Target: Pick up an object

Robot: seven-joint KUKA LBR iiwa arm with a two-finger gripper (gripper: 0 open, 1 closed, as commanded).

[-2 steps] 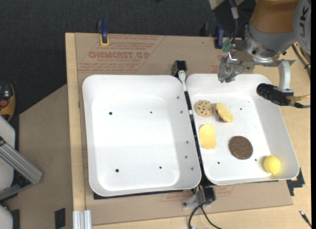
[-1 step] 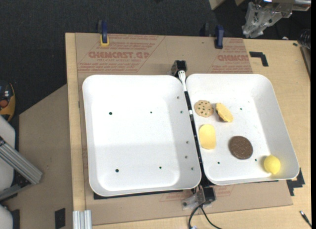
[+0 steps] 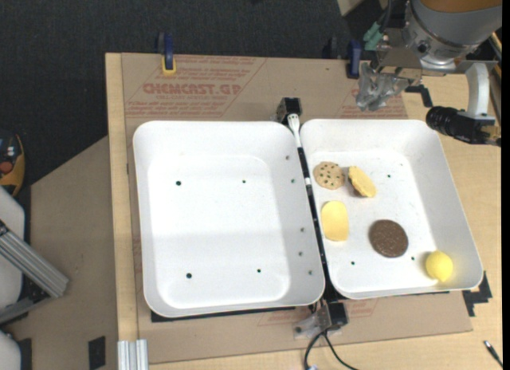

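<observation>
The gripper (image 3: 380, 93) hangs above the brown board (image 3: 239, 89) just beyond the far rim of the right bin (image 3: 446, 169), with the grey arm (image 3: 450, 17) and its orange band at the top right corner. Whether it is open or closed cannot be told from this blurred view, and nothing shows in its grasp. The right bin holds 5 items: a chip cookie (image 3: 327, 175) near the divider, a tilted yellow wedge (image 3: 362, 182) just beside it, a pale yellow oval (image 3: 335, 221) below them, a dark brown cookie (image 3: 389, 238) to its right, and a lemon (image 3: 438, 265) in the near right corner. All 5 lie on the bin floor, well apart from the gripper. The left bin (image 3: 151, 201) sits touching the right one along a black seam. 2 clamps (image 3: 167, 51) pin the board's far edge.
</observation>
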